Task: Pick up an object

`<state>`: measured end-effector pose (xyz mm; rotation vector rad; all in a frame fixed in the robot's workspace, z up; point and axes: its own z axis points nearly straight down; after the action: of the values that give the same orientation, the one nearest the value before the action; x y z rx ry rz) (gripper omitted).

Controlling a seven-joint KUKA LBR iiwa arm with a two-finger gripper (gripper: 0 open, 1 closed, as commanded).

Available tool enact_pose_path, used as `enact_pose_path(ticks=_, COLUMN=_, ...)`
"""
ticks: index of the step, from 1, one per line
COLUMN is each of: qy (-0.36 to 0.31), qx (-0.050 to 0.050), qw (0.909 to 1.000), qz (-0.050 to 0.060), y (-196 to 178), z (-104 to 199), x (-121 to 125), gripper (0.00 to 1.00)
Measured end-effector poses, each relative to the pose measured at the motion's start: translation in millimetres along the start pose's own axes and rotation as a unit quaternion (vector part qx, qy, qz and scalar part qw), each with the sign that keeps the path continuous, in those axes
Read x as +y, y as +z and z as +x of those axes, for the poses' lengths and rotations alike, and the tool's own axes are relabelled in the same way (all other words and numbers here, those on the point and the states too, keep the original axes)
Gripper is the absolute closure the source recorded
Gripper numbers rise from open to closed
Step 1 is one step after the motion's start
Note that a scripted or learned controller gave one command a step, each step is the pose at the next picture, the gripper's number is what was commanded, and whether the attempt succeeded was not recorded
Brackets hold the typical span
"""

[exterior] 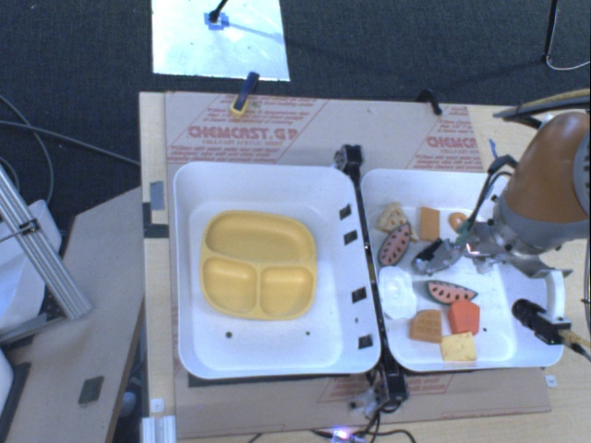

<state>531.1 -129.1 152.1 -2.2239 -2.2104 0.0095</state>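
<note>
The right bin [531, 353] holds several toy foods. At its back lie a pale cheese wedge [392, 217], an orange block [429, 221] and a small orange piece [458, 220]. A watermelon slice [394, 245] lies near the bin's left wall. My gripper [432, 257] hangs low over the bin's middle, just right of that slice and above a second watermelon slice [451, 293]. Nothing is visibly held. Toward the front lie a white lump [399, 293], a tan square [426, 325], a red block [464, 317] and a yellow cheese piece [459, 346].
The left bin [194, 340] carries a yellow divided plate [259, 264]. A black clip rail [355, 238] runs along the wall between the two bins. The arm's orange band [552, 169] looms over the right bin's far right side.
</note>
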Motion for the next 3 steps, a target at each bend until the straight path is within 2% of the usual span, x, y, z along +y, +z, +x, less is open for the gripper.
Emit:
enact_pose_path(ticks=1, qy=-0.003, qx=-0.001, qw=0.9999, qz=-0.012, y=66, z=45, x=-41, gripper=0.0)
enact_pose_path(ticks=2, qy=-0.003, qx=0.0, qw=1.0, qz=-0.009, y=55, z=45, x=-41, gripper=1.0)
enact_pose_path(ticks=3, qy=-0.01, qx=0.001, qw=0.9998, qz=-0.015, y=-84, z=113, x=38, gripper=1.0)
